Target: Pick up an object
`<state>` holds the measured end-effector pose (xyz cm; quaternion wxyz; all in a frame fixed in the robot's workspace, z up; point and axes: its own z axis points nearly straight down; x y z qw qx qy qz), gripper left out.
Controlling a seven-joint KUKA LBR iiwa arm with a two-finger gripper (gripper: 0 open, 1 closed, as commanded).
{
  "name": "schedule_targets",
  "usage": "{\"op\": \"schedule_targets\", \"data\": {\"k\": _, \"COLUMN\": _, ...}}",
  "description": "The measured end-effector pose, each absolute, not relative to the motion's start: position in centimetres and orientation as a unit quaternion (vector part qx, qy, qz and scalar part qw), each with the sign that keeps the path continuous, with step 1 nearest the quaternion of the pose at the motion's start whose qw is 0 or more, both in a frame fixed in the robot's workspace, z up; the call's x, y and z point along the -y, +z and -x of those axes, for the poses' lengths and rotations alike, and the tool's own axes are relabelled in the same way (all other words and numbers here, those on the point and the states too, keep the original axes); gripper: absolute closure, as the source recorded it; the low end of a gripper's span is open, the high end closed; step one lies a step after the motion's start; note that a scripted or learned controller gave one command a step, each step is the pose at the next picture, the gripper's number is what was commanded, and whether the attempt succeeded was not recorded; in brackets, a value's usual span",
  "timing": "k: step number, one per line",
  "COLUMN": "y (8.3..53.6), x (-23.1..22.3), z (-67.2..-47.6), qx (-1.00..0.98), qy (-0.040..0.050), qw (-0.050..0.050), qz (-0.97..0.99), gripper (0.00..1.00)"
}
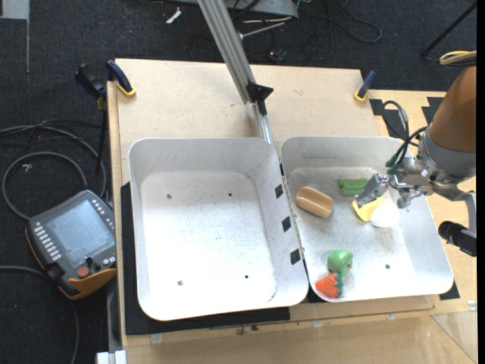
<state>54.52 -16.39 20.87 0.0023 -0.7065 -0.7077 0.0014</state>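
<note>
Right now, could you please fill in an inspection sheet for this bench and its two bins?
Surface: wooden bench bearing the left bin and right bin, side by side.
Job's things: in the right bin, a tan bread roll, a green piece, a yellow piece touching a white piece, and a green toy beside a red one.
Clutter: clamps at the bench corners.
Grippers: the gripper is low in the right bin over the yellow piece; grasp cannot be judged.
Cables: loose cables on the floor at left and top.
Surroundings: handheld control pad on dark carpet, metal rail slanting over the bench.
</note>
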Motion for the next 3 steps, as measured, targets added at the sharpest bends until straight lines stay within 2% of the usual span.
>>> {"op": "schedule_targets", "data": {"k": 1, "y": 21.1, "x": 16.4, "z": -54.6, "qx": 0.707, "qy": 0.0003, "qw": 0.001, "qz": 0.707, "gripper": 0.00}}
{"op": "schedule_targets", "data": {"k": 2, "y": 16.4, "x": 17.2, "z": -54.4, "qx": 0.707, "qy": 0.0016, "qw": 0.002, "qz": 0.708, "gripper": 0.00}}
{"op": "schedule_targets", "data": {"k": 3, "y": 10.8, "x": 17.1, "z": -53.2, "qx": 0.707, "qy": 0.0017, "qw": 0.003, "qz": 0.708, "gripper": 0.00}}
